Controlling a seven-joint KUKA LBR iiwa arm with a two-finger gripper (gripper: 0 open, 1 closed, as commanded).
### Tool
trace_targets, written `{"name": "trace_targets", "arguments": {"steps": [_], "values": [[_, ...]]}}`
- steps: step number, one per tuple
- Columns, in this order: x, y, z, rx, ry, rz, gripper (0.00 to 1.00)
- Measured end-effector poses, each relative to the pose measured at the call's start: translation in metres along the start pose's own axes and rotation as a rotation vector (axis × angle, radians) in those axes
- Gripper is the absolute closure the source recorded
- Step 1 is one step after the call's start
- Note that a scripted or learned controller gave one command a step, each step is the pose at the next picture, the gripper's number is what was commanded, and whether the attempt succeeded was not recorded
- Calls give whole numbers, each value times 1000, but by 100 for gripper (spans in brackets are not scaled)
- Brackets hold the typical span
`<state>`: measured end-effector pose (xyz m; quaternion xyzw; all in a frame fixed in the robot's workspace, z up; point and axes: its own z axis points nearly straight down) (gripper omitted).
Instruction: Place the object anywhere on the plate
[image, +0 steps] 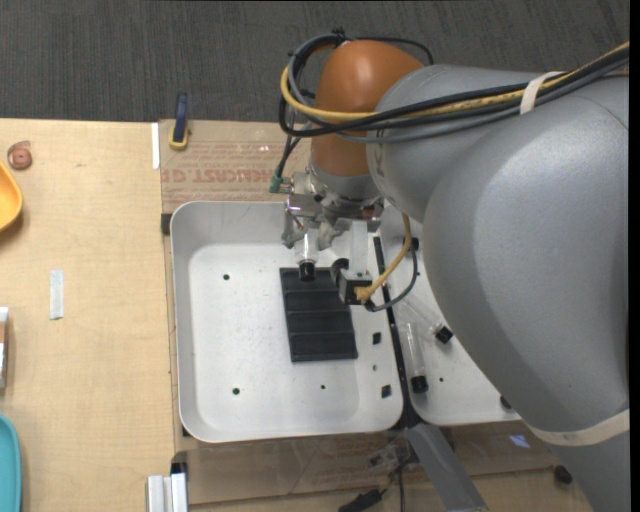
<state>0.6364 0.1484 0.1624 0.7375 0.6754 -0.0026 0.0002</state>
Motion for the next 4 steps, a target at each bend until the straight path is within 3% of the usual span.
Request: {"name": "trace_targets", "arguments": {"steps": [1, 2, 3, 4], "values": [[-9, 8, -109, 0, 1, 102, 100], [55, 17, -129, 0, 0, 383, 100], [80, 15, -113, 1, -1, 333, 100], [80, 7, -79, 0, 0, 159, 100]]}}
